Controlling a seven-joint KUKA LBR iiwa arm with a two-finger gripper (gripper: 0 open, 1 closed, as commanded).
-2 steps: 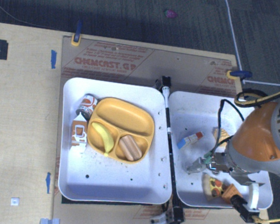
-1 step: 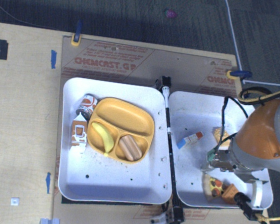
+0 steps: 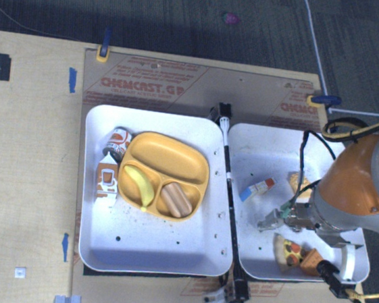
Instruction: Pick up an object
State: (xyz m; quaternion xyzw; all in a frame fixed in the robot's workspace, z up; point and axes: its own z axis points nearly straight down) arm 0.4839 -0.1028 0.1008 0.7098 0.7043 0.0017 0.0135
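Two shallow white bins sit side by side on the tabletop. Nearest, at 6 o'clock in the right white bin [image 3: 245, 259], lies one orange-and-yellow toy [image 3: 294, 255], just below the pincer [image 3: 271, 220]; whether the pincer is apart or together I cannot tell. One small red, white and blue carton [image 3: 258, 188] lies at 10 o'clock of it. The left white bin [image 3: 91, 238] holds one yellow three-part plastic tray [image 3: 168, 155], with one banana [image 3: 139, 186], one sausage [image 3: 176, 200], one can [image 3: 116, 144] at 10 o'clock.
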